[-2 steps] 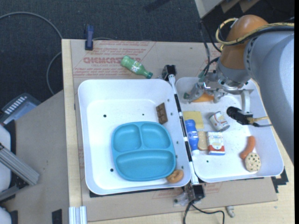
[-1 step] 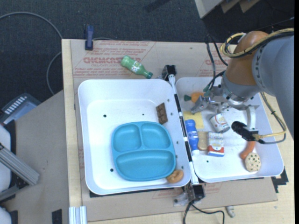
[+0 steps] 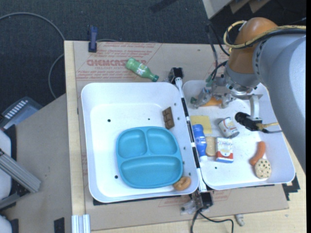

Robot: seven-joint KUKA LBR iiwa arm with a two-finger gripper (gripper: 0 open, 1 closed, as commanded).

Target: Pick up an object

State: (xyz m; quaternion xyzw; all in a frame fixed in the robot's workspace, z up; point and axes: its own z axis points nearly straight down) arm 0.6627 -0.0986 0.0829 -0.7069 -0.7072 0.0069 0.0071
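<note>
Gripper (image 3: 210, 95) low in far left corner of right bin (image 3: 243, 178), over a small orange piece (image 3: 214, 102); contact unclear. Jaw state: cannot tell, wrist blocks it. Same bin: yellow square (image 3: 202, 123) and blue tube (image 3: 198, 138) along left wall, silver can (image 3: 227, 126) mid-bin, red-white carton (image 3: 224, 150), speckled cookie (image 3: 263, 168) near right edge. Left bin (image 3: 97, 110): blue divided plate (image 3: 148, 157) centre, brown block (image 3: 168, 118) by right wall. Green bottle (image 3: 142, 69) on bench beyond it.

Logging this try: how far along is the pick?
Done: the gripper is down in the right bin, right at an orange item. In hand: nothing visibly held or lifted. Left: grasping an item and raising it clear of the bin.
</note>
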